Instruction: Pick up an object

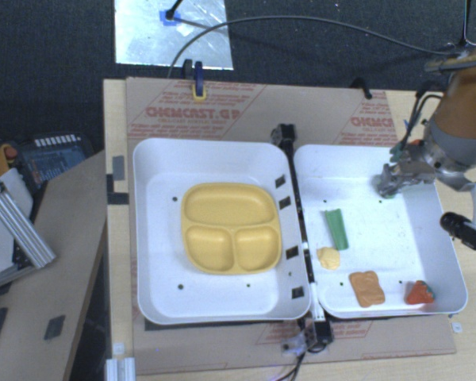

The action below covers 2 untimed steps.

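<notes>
Grey metal marks the gripper, which sits low over the back part of the right bin, near that bin's far right side. Whether its fingers are apart or together I cannot tell; from this slant they blur into one dull lump. Nothing shows between them.

The right bin holds four small pieces, all well apart from the gripper. A green stick lies nearest, its long axis running from the bin's back toward its front, tilted slightly. Just beside its front end sits a pale yellow round piece. Further toward the front lie an orange-brown slab, probably toy bread, and a red piece in the front right corner.

The left bin carries a yellow divided plate with three compartments.
</notes>
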Available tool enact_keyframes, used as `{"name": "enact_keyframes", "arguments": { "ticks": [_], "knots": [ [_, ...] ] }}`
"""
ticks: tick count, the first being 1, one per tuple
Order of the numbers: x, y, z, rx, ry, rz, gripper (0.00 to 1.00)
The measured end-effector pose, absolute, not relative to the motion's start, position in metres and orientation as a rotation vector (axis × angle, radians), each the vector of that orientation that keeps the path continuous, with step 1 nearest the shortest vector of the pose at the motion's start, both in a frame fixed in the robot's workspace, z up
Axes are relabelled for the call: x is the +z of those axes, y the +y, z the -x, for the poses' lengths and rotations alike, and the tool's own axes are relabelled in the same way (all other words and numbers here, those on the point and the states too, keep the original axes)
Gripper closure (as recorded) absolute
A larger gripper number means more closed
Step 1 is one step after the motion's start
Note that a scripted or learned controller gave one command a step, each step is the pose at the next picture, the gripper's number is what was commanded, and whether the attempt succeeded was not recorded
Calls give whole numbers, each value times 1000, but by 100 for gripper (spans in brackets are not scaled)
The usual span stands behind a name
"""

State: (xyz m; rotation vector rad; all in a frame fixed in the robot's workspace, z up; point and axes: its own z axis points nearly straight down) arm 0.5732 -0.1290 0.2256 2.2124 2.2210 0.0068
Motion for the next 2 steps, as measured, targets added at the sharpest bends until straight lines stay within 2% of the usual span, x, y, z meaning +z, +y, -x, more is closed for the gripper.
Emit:
{"name": "enact_keyframes", "arguments": {
  "ticks": [1,2],
  "knots": [
    [259,-129,-575,5,2223,-2212,100],
    [243,-77,-587,3,2231,-2211,100]
  ]
}}
